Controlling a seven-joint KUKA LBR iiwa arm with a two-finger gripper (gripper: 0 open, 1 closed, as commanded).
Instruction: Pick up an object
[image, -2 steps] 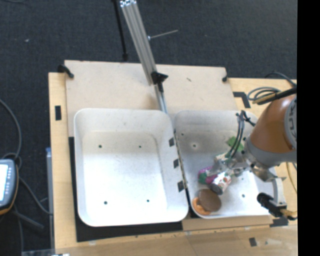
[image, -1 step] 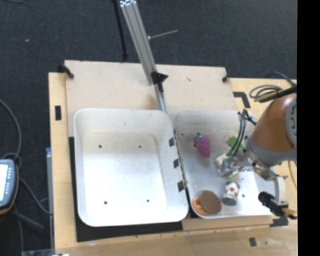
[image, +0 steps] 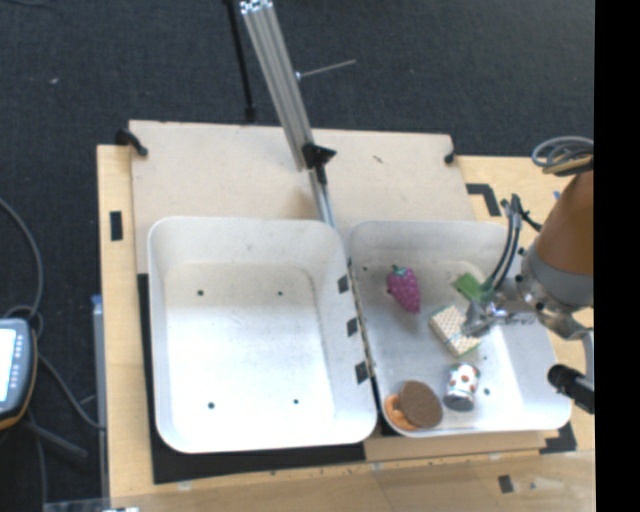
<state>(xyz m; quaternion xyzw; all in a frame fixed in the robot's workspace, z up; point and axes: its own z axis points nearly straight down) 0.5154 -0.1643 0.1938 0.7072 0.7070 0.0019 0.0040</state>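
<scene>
The gripper (image: 478, 322) is low in the right bin (image: 520, 400), just above the near corner of a pale waffle-like block (image: 456, 330). Whether it is open or closed I cannot tell, because the metal parts there are small and blurred. Nothing can be seen held in it.

I judge that the step in hand is the approach or the first try at a grasp, and the task is not yet done. The closest thing to pick is the pale block; a small green piece (image: 469, 287) lies just beside it, under the arm (image: 565, 245). The next move, I think, calls for the gripper to come squarely over one thing and close on it alone, not pushing its neighbour.

In the right bin I count five things: one purple berry-shaped toy (image: 404, 288), one green piece, one pale block, one small can (image: 461, 385) with red marks, and one brown round disc (image: 420, 404) on an orange edge, touching the front wall. There are two white bins; the left bin (image: 250, 420) sits beside the right one.
</scene>
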